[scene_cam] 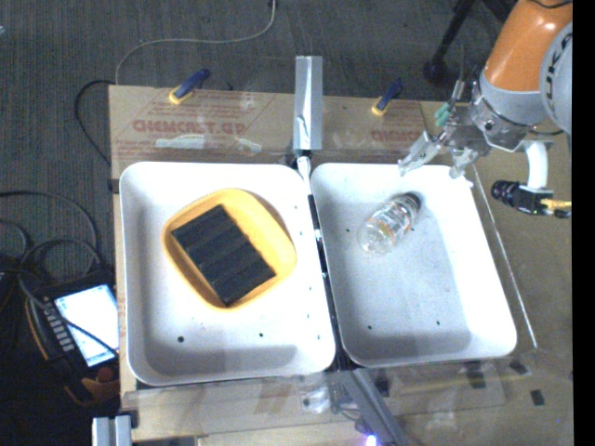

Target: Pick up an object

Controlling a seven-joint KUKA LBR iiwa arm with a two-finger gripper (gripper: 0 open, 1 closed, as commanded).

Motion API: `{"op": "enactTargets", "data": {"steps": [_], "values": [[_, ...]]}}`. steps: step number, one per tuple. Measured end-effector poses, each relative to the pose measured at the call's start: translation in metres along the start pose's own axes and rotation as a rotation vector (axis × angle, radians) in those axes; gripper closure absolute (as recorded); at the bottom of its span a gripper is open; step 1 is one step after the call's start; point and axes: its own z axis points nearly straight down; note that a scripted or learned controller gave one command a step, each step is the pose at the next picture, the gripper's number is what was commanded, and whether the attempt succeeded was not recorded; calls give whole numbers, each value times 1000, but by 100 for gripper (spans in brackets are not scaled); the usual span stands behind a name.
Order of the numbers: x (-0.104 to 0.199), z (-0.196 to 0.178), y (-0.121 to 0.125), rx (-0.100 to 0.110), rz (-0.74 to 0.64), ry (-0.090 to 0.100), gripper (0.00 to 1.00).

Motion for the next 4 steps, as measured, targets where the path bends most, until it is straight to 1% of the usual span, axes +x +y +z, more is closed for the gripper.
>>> {"op": "enactTargets", "data": {"steps": [1,2,3,4], "values": [[-43,147,1,-4,-152,-2,0],[-56,147,-51,-17,-169,5,0],[-57,138,-49,-22,-168,1,100],[-5,57,-56,-3,-193,1,100]]}}
